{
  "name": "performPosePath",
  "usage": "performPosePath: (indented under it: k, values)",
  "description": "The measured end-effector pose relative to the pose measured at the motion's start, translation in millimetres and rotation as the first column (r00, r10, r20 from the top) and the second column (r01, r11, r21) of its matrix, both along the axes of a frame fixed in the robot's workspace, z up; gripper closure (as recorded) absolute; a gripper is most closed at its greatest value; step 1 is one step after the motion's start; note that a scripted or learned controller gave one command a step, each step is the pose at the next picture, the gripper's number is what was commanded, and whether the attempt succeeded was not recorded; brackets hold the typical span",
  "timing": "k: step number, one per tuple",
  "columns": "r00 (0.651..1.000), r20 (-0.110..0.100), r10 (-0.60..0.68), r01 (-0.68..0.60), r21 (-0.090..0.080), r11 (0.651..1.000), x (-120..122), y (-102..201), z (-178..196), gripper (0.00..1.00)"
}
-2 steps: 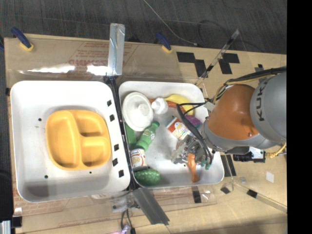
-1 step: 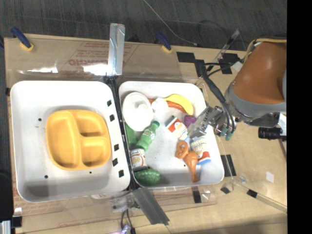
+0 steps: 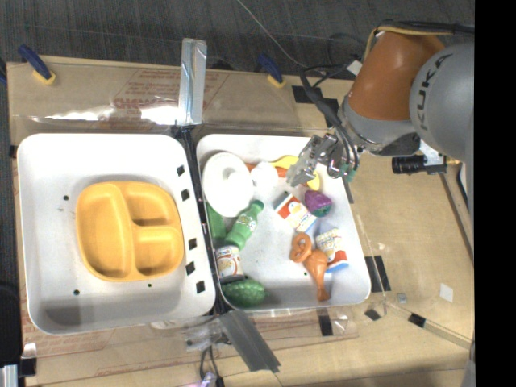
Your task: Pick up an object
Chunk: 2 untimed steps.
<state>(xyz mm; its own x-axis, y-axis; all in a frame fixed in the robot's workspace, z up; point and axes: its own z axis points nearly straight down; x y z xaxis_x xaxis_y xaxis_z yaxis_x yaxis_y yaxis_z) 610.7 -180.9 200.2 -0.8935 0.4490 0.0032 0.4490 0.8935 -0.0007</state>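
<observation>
My gripper [image 3: 306,168] hangs over the back right part of the right bin [image 3: 266,268], reaching in from the right. Under and beside it lie a yellow toy [image 3: 281,164], a red piece [image 3: 263,170] and a purple toy [image 3: 318,204]. A small red-and-white carton [image 3: 294,210] sits just in front of it. Further left are a white bowl [image 3: 226,182] and a green bottle [image 3: 244,224]. Nothing can be seen held in the gripper.
Toward the right bin's front lie an orange toy [image 3: 301,248], a carrot [image 3: 319,272], a white packet [image 3: 328,240], a can [image 3: 228,261] and a green pickle [image 3: 244,292]. The left bin [image 3: 48,297] holds a yellow divided plate [image 3: 129,230].
</observation>
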Motion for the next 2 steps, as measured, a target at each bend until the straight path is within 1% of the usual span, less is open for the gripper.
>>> performPosePath:
  k: [1,2]
  values:
    - [0.953,0.007,-0.304,0.304,-0.002,0.953,14,-23,72,1.00]
    - [0.950,-0.004,-0.312,0.312,-0.002,0.950,-46,21,5,1.00]
